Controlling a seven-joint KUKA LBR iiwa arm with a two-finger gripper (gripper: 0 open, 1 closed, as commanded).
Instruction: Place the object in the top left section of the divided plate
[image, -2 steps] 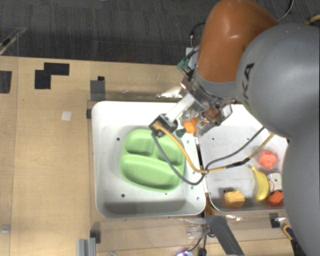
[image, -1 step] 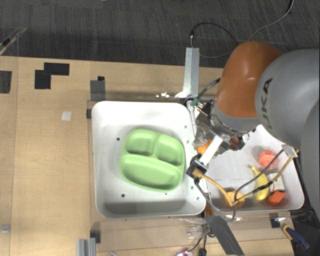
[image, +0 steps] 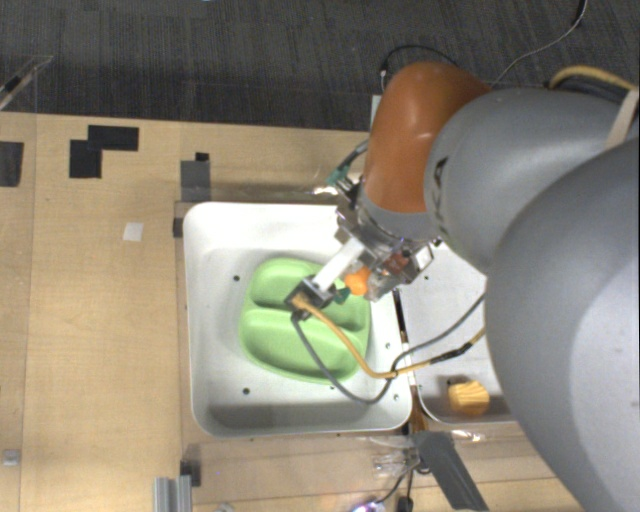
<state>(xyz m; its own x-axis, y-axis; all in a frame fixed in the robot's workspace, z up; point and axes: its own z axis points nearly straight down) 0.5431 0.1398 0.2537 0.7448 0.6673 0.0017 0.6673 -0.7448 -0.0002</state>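
Where arm (image: 420, 150) overhangs green plate (image: 272, 332), orange object (image: 355, 284) sits at its tip.

The divided plate (image: 275, 338) is light green, glossy and rounded, with raised ridges parting it into shallow sections. It lies flat on the floor of the left bin (image: 215, 300), somewhat right of the bin's middle, with its long side running slantwise from upper left to lower right. The object (image: 356, 284) is small and orange. Only a little of it shows, over the plate's upper right section near the rim. Whether it touches the plate cannot be told.
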